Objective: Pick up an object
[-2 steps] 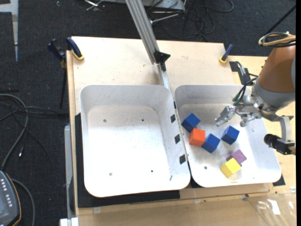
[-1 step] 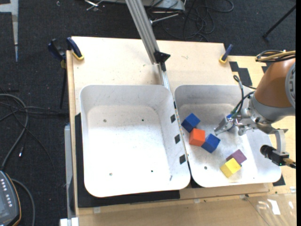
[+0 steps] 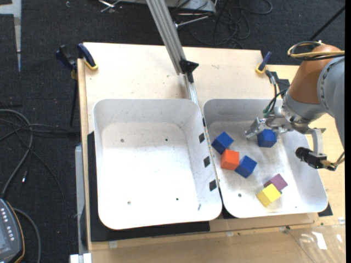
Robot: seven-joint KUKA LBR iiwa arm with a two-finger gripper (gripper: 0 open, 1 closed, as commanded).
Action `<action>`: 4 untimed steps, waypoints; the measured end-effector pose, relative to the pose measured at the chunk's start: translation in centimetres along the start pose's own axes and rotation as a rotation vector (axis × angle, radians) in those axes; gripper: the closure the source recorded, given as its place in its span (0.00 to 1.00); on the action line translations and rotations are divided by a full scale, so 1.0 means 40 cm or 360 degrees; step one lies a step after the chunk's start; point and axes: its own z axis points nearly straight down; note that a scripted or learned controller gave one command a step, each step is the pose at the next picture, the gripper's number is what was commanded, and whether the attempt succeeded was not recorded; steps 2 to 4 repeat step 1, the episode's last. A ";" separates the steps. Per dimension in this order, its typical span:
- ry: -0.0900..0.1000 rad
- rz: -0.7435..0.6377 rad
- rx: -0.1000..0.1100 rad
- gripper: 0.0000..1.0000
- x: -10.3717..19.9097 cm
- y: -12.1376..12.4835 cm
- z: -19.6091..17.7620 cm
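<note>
My gripper (image 3: 264,129) is low in the back part of the right bin (image 3: 307,201), reaching in from the right. It stands open over a blue cube (image 3: 267,138) that sits on the bin floor. One grey finger (image 3: 253,130) sticks out to the left of that cube, with a small gap between them. The cube's top is partly covered by the gripper. Other blocks lie to the front and left: a blue cube (image 3: 222,142), an orange cube (image 3: 230,159), another blue cube (image 3: 246,166), a purple block (image 3: 278,182) and a yellow cube (image 3: 269,194).
The left bin (image 3: 109,147) adjoins the right one along a shared rim (image 3: 205,147). A slanted metal bar (image 3: 167,29) rises from behind the bins. Clamps (image 3: 88,56) (image 3: 263,63) grip the bench's back corners.
</note>
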 end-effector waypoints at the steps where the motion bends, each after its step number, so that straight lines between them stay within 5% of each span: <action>1: 0.0001 0.0000 0.0004 1.00 0.001 -0.005 -0.027; 4: 0.0001 0.0000 0.0004 1.00 0.001 -0.005 -0.027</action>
